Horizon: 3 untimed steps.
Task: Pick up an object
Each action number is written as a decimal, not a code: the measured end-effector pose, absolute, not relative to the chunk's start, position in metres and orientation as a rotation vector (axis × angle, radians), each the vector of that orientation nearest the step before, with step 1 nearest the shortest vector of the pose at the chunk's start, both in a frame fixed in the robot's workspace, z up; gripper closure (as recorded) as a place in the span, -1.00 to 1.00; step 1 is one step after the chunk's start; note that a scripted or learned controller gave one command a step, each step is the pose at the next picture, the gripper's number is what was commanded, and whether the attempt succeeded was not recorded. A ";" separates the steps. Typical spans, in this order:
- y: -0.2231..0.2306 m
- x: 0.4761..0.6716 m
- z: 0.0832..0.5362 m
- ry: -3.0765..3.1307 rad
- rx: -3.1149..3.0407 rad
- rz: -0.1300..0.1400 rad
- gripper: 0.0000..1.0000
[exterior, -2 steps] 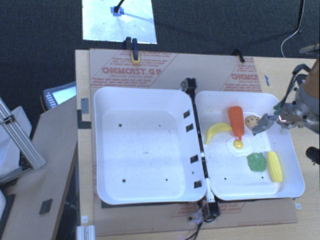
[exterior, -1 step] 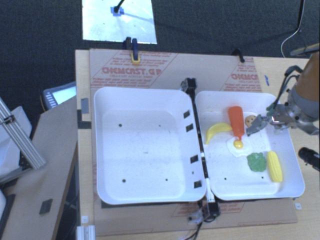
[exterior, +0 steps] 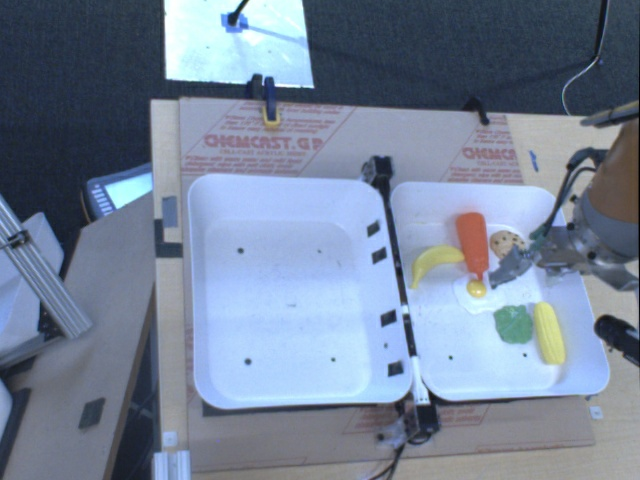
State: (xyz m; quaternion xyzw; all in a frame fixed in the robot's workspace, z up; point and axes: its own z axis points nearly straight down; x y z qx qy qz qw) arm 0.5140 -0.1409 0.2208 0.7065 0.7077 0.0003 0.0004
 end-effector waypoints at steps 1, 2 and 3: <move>-0.129 0.505 0.215 2.226 2.217 0.000 -1.00; -0.117 0.486 0.220 2.224 2.218 0.001 -1.00; -0.094 0.488 0.249 2.226 2.212 0.006 -1.00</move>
